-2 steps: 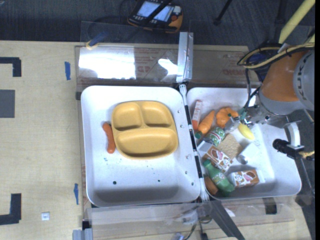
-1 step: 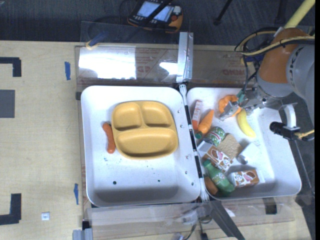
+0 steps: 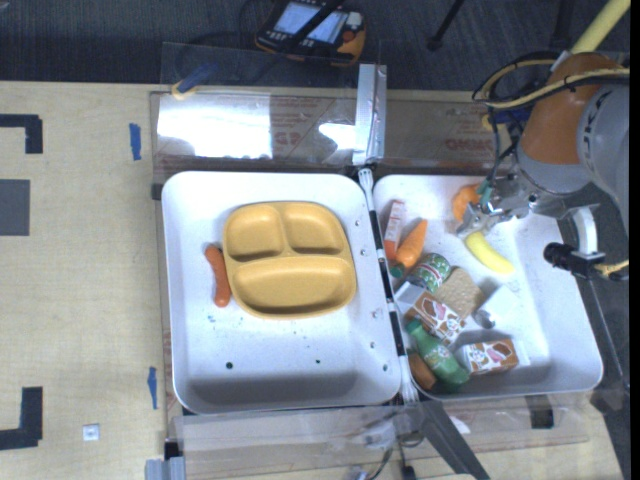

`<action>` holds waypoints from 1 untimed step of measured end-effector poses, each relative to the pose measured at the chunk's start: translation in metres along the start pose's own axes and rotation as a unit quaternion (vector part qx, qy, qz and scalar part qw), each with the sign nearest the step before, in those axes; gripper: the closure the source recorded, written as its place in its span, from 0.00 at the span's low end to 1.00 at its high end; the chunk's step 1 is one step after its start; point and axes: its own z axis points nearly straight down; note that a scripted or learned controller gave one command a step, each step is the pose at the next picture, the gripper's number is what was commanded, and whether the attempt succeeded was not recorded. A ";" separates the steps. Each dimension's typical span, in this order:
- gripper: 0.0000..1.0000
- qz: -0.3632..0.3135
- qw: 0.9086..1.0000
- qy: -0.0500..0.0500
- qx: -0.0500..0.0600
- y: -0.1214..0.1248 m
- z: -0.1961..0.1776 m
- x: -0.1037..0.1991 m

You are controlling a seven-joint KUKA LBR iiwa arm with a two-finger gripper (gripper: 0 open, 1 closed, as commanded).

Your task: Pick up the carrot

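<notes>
A grey arm reaches in from the right; its end effector (image 3: 487, 211) hovers over the right bin (image 3: 560, 298) beside a banana (image 3: 489, 252), grip width unclear. The carrot (image 3: 410, 242) lies near the bin's left wall, untouched, apart from it.

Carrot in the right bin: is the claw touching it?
Apart. The camera view shows the claw over the banana near the bin's back right, with bare white floor between it and the carrot by the divider.
</notes>
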 end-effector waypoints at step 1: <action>1.00 0.160 0.987 -0.002 -0.009 0.007 -0.095 -0.041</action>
